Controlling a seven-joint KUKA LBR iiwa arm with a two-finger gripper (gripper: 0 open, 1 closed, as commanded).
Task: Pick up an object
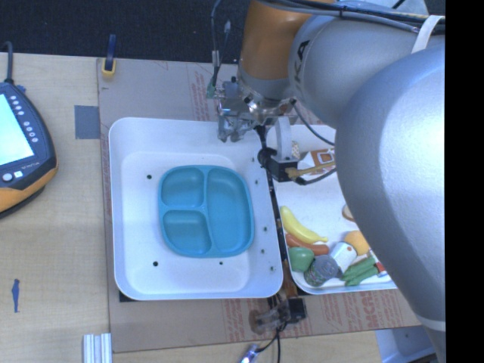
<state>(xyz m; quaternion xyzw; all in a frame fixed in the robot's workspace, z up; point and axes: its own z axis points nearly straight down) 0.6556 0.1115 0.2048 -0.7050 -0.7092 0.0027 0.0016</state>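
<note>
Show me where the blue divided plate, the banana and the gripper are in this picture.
blue divided plate [206,210]: camera view, on the ridge where its compartments meet.
banana [299,229]: camera view, on the middle of its yellow body.
gripper [233,129]: camera view, at its lower tip, above the left bin's far rim.

A banana [301,229] lies flat in the right bin [318,195], slanting toward its near edge. Just nearer than the banana sit a green pepper [300,259], a grey lump [326,271] and a green pod [361,271], clustered together.
</note>
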